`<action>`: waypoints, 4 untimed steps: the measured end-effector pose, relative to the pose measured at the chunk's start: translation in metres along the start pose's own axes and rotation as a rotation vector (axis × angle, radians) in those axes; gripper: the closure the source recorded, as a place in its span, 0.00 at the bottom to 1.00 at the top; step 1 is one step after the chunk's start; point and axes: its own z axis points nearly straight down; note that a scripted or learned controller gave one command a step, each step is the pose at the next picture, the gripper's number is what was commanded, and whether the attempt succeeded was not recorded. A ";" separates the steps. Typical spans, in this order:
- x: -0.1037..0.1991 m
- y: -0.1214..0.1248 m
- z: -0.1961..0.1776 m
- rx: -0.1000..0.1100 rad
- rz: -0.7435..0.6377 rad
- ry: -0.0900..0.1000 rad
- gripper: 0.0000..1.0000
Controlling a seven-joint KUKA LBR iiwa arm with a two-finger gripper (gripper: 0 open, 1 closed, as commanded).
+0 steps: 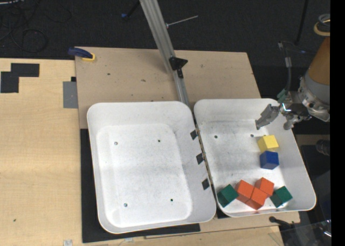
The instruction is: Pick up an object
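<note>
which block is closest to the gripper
The yellow block, just below the gripper in the right bin. The blue block sits under it; orange and green ones lie farther down.

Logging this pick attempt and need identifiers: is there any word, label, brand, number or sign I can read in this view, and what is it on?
None can be read.
Yellow block, blue block, orange blocks and green blocks: plain faces.
Both white bins: unmarked apart from dark specks.
Pincer: any marking is too small to tell.
</note>
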 end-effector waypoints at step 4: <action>0.005 0.014 0.155 -0.003 0.002 -0.001 0.00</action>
